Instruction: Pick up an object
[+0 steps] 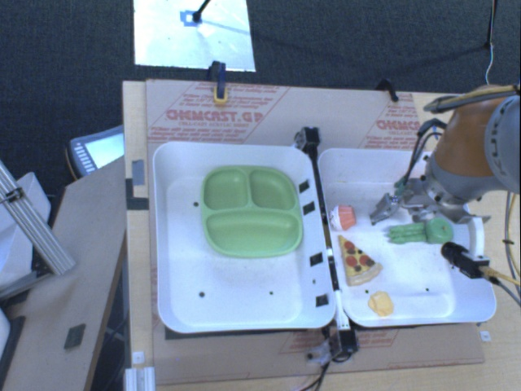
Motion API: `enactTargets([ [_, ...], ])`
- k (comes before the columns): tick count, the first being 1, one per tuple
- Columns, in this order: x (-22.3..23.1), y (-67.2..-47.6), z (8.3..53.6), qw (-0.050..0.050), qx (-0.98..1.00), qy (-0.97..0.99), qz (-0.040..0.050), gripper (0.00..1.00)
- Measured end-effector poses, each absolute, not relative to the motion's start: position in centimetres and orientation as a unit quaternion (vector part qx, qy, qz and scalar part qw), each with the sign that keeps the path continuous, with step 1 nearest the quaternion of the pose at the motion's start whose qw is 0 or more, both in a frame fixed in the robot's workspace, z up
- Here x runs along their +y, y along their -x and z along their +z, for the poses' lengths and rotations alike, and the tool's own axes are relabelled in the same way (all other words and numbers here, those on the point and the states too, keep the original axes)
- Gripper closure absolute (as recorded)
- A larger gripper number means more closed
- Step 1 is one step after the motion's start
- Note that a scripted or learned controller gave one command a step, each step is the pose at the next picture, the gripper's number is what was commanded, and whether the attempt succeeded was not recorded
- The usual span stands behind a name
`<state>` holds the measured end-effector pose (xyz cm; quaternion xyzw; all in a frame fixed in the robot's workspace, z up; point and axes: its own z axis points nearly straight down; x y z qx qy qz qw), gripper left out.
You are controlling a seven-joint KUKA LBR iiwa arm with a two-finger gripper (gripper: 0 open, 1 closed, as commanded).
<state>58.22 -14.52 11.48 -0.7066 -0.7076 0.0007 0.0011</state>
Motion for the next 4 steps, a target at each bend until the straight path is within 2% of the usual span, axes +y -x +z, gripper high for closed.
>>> enactTargets([
  [1,-14.6,-58.4,12.8,-0.002,-0.708,0.706,-0.0006,1.00],
  [3,-14.1,-58.7,20.3,-0.002,-0.709,0.706,-0.0012,1.00],
  [4,-9.0,-59.8,21.7,-0.001,-0.710,0.704,-0.0017,1.00],
])
